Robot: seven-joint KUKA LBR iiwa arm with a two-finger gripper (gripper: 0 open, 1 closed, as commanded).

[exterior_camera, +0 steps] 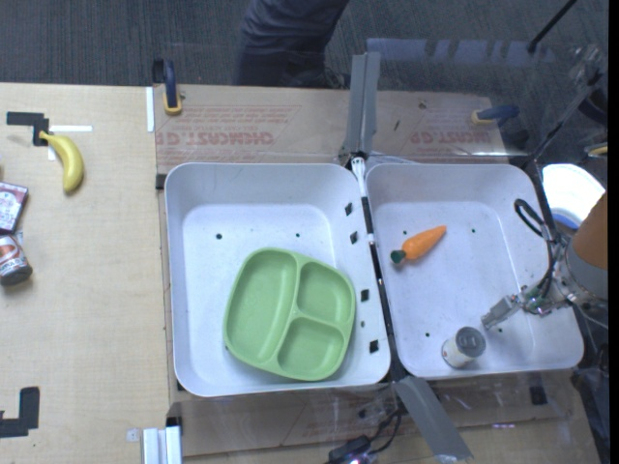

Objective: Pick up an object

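We saw the hand (501, 310) low in the right bin (426, 361), grip unclear; a small can (464, 345) just beside it looked light, stiff, best pinched across its round sides

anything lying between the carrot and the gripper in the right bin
No. In the camera view, bare white bin floor runs between the orange toy carrot and the gripper. The small grey can sits below that stretch.

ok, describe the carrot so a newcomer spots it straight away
Take the right bin of the two white bins. The carrot lies in its upper left part, apart from the small can near the front wall. It is the one orange thing there, tapered, with a green end.
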